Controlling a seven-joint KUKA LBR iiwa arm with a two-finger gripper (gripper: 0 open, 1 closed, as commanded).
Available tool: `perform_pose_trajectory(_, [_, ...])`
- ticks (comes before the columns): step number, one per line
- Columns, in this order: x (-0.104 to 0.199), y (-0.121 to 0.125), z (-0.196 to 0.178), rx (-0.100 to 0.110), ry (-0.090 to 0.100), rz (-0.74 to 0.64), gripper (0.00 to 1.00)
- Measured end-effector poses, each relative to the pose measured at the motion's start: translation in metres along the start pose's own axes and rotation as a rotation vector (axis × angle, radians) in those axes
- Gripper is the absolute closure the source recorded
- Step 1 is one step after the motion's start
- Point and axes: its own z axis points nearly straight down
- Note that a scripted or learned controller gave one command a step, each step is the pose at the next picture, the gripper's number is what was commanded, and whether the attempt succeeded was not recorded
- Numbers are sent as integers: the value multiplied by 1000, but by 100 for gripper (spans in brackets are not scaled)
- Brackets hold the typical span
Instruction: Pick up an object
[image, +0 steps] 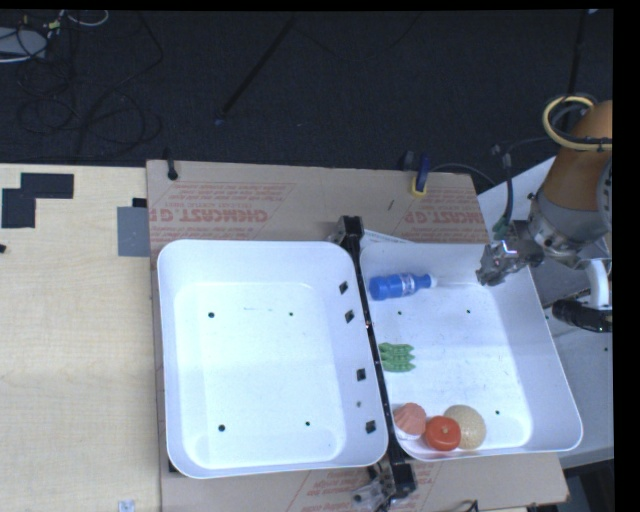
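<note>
Your gripper (494, 262) hovers over the right bin's (520, 330) upper right rim; you cannot tell its state. In that bin you see a blue bottle (399, 286) lying near the top, a green pod-like item (396, 357) mid-left, and a red tomato (442, 433) in the lower corner.

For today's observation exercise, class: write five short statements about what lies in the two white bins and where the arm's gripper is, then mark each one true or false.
1. The blue bottle lies on its side in the right bin. True.
2. The green object sits in the left bin. False: it is in the right bin, near the divider.
3. The red round object lies between a pink object and a tan one. True.
4. The gripper hovers over the left bin. False: it is at the right bin's far right corner.
5. The gripper holds the bottle. False: they are apart.
</note>
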Motion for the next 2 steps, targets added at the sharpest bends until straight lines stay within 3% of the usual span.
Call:
perform_pose_trajectory(1, [44, 0, -98, -6, -1, -1, 100])
perform_pose_trajectory(2, [8, -49, -75, 4, 0, 7, 100])
